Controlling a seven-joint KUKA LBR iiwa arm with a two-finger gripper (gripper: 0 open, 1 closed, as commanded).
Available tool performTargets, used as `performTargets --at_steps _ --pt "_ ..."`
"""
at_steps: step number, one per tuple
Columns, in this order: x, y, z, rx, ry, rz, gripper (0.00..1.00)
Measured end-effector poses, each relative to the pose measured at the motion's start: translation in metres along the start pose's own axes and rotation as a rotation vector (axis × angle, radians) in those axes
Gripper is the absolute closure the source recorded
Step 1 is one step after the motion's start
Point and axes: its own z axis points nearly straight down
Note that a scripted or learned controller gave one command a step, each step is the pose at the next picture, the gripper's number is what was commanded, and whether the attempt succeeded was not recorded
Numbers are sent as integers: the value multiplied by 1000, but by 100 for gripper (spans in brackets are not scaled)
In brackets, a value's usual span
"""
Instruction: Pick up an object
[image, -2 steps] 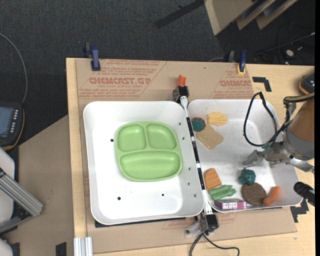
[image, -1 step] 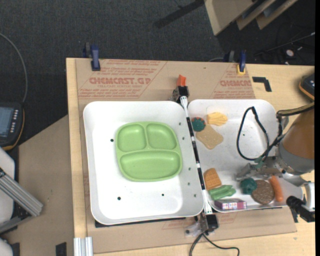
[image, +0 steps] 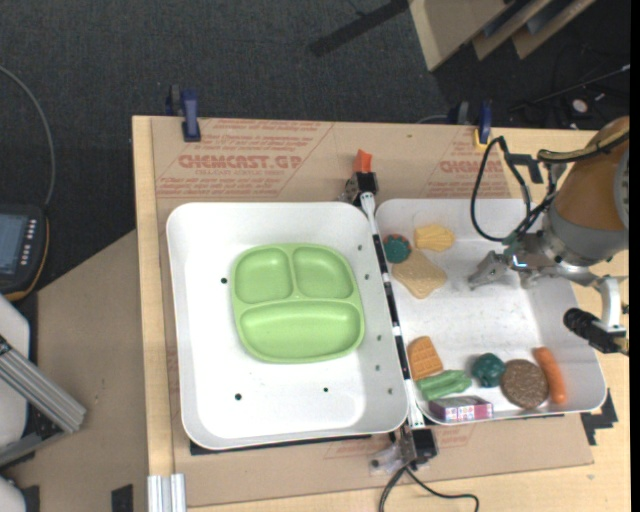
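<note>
The gripper (image: 490, 272) hangs low over the right bin (image: 500, 310), its fingers parted around nothing, just right of a tan cracker (image: 420, 274) and a yellow piece (image: 434, 237). More toy food lines that bin's near edge: orange waffle (image: 425, 354), green pod (image: 443, 382), brown patty (image: 524, 383), carrot (image: 550, 375). The left bin (image: 200, 330) holds a green divided plate (image: 296, 302).

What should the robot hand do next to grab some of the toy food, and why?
Probably slide toward the tan cracker and come down over it. The gripper sits in the right bin with nothing between its fingers, and that cracker looks like the nearest piece. The others lie along the bin's near edge.
</note>
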Motion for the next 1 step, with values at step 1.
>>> performTargets --at_steps 1 --pt "-28 -109 13 16 15 8 0"
